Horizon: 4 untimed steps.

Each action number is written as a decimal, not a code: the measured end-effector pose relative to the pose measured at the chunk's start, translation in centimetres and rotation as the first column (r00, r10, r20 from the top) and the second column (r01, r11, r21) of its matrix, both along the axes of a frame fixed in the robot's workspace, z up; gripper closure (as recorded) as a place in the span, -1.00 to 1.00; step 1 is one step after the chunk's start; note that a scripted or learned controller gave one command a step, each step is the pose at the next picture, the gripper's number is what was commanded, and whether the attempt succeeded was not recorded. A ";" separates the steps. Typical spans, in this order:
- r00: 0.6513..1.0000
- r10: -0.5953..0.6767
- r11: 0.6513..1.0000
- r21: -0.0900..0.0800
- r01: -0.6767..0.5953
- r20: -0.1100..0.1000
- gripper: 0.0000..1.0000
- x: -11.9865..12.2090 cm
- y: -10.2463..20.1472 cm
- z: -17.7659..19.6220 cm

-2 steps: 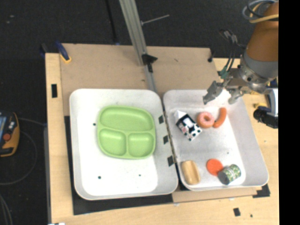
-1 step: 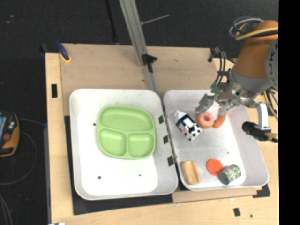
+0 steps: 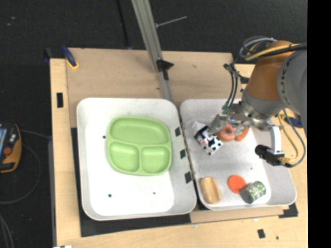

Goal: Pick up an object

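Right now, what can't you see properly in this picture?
- Claw: the wrist above covers it, so open or shut is unclear.
- Black-and-white object: too small to identify.
- Orange ring: partly hidden under the claw.
- Green can: label too blurry to read.

Two shallow white bins sit side by side on the bench: the left bin [image 3: 93, 190] and the right bin [image 3: 282, 177]. The left one holds one green divided plate [image 3: 139, 145] with three compartments. The right one holds several small things: one black-and-white spotted toy [image 3: 209, 141], one tan bread-like block [image 3: 209, 189], one flat orange disc [image 3: 236, 183], one green can [image 3: 254, 191] lying on its side, and one pinkish-orange ring [image 3: 227, 134]. That makes five loose items in the right bin.
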<state>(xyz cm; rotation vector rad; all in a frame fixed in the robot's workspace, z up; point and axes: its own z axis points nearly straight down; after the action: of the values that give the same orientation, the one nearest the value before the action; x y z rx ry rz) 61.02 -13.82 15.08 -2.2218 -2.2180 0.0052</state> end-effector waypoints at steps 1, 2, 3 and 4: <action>1.000 0.002 1.000 -0.005 -0.001 0.029 -1.00 0.7 -0.2 -1.8; 1.000 -0.001 1.000 -0.001 0.001 0.030 1.00 0.8 -0.2 -0.9; 1.000 0.004 1.000 -0.001 -0.004 0.010 1.00 1.3 -0.3 5.5; 1.000 0.005 1.000 -0.001 -0.005 0.011 1.00 1.4 -0.5 11.0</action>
<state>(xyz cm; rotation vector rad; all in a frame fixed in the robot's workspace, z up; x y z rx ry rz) 62.43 -14.27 26.08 -2.2230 -2.2295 -0.0059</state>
